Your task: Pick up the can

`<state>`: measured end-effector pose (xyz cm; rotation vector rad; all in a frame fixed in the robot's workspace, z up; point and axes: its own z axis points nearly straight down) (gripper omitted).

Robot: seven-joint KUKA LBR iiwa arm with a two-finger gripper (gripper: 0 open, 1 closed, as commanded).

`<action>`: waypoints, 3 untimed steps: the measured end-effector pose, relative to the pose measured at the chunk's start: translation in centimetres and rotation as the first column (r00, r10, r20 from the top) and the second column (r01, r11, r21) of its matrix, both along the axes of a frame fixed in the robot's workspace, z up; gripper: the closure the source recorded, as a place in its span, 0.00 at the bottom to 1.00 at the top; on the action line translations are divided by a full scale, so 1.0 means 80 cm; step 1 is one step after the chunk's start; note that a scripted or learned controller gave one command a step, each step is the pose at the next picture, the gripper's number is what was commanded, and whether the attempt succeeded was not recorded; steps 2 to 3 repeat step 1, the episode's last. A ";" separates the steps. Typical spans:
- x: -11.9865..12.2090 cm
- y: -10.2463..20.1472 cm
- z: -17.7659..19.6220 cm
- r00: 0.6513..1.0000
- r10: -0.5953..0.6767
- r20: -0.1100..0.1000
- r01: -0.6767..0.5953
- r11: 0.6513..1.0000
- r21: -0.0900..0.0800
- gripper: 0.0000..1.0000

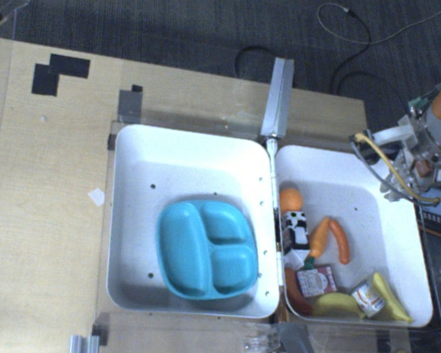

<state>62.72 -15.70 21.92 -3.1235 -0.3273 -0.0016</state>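
Observation:
The can [368,298] is small, with a pale label, and lies on its side near the front right corner of the right bin [361,188], wedged between two yellow bananas [391,297]. My gripper [405,167] hangs over the bin's far right corner, well behind the can and apart from it. Yellow cables loop around the wrist.
The right bin also holds an orange [290,198], a black-and-white item [297,229], a carrot [320,236], a red-orange sausage [341,242] and a red packet [314,283]. A blue divided plate [207,249] lies in the left bin [138,202].

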 end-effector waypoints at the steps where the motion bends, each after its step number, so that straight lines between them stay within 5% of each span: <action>1: 0.002 0.002 0.014 1.000 0.009 0.003 -0.009 1.000 0.000 1.00; 3: 0.002 0.002 0.014 1.000 0.009 0.003 -0.009 1.000 0.000 1.00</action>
